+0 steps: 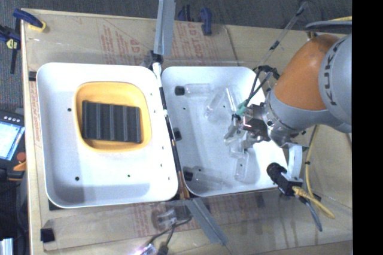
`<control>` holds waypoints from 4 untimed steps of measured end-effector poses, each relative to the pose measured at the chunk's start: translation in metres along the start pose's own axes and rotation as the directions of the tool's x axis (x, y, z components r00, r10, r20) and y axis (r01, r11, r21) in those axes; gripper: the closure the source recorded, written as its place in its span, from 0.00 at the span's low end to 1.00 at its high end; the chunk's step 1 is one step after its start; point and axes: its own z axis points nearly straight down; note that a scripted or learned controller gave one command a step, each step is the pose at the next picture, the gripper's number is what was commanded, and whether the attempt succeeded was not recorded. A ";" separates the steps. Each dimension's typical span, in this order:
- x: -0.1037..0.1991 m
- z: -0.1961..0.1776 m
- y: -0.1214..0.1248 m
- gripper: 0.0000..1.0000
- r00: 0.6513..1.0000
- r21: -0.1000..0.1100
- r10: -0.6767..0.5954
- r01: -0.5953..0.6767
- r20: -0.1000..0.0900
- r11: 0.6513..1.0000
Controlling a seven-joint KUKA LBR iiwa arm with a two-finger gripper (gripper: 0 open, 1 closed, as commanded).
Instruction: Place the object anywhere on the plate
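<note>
A yellow plate [111, 91] with a dark ribbed centre lies in the left bin [60, 176]. Several clear plastic objects lie in the right bin [200, 182], and they are hard to make out against the white floor. One clear piece [216, 105] is near the bin's middle top, and another [243, 169] is near the front right. My gripper [238, 131] is low over the right half of the right bin, among these clear pieces. Whether anything is in its grasp is hidden by the wrist and the glare.
The grey and orange arm [311, 86] covers the right bin's right edge. Cables [308, 194] trail by the front right corner. Metal brackets [164, 23] stand at the gap between the bins. Blue clamps [206, 19] grip the bench's far edge. A screen [9, 140] sits at the far left.
</note>
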 end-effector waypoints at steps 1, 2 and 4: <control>0.054 0.027 0.024 1.00 0.997 -0.002 -0.081 0.081 -0.001 0.997; 0.146 -0.003 0.048 1.00 0.956 -0.007 -0.292 0.292 -0.001 0.956; 0.189 0.031 0.067 0.00 0.900 -0.008 -0.436 0.436 0.000 0.900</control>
